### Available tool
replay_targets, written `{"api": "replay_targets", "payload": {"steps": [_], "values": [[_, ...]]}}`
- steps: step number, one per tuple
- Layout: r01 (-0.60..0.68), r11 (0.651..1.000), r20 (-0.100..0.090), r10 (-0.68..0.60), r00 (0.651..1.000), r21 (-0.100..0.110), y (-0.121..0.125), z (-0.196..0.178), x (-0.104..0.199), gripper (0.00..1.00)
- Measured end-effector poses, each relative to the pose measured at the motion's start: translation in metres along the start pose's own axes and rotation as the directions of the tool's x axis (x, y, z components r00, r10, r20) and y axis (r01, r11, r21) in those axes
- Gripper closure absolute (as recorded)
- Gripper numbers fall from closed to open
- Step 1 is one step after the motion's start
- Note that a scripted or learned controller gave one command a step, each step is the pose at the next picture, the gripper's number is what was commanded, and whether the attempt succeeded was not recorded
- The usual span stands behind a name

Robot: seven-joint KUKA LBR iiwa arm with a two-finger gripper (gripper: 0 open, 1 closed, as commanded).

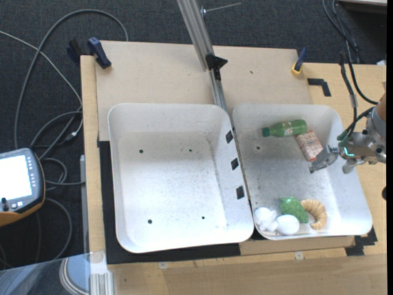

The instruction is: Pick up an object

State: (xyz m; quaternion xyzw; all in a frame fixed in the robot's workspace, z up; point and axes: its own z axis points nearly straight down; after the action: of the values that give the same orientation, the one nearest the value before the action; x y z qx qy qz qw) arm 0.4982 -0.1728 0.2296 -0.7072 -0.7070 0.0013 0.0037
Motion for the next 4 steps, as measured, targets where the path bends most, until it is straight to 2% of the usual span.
{"api": "replay_targets", "payload": {"steps": [1,3,4], "values": [[0.001,1.000,0.001,-0.001,1.000,-0.005,0.001,-0.002,0.000,0.00],[0.000,1.000,0.000,0.000,1.000,0.001,0.010,0.101,0.001,0.00],[0.000,1.000,0.000,0.000,1.000,0.000,0.010,0.139,0.002,0.00]]}}
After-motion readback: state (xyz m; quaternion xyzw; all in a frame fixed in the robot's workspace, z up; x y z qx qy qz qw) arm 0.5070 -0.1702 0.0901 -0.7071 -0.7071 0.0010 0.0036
